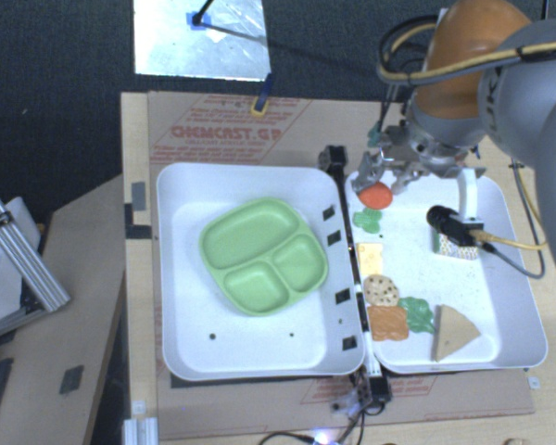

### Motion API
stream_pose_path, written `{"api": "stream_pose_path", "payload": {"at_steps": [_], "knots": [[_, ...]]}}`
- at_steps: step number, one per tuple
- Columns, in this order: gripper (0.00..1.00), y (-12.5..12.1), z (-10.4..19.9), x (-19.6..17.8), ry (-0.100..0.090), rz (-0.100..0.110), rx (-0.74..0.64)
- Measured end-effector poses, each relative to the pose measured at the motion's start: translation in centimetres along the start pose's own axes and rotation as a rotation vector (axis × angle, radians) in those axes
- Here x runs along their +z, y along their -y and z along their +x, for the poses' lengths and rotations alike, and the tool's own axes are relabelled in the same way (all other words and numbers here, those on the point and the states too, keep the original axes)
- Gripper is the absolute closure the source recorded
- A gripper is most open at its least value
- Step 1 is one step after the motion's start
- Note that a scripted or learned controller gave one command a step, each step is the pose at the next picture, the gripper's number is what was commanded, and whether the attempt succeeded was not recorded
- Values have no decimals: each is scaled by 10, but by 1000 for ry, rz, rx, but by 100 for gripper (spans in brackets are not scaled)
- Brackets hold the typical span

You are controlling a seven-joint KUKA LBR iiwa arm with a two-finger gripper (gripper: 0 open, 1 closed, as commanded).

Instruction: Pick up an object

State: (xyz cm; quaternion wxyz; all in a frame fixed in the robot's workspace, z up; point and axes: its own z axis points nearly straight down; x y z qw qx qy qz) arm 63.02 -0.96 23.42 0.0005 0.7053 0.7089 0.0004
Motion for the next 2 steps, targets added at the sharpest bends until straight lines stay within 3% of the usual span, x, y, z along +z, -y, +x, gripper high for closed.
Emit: {"api": "stream_pose_path", "payload": {"at_steps": [1,2], "knots": [[100,0,-7,20,1,1,5],[100,9,-8,7,-1,0,5]]}}
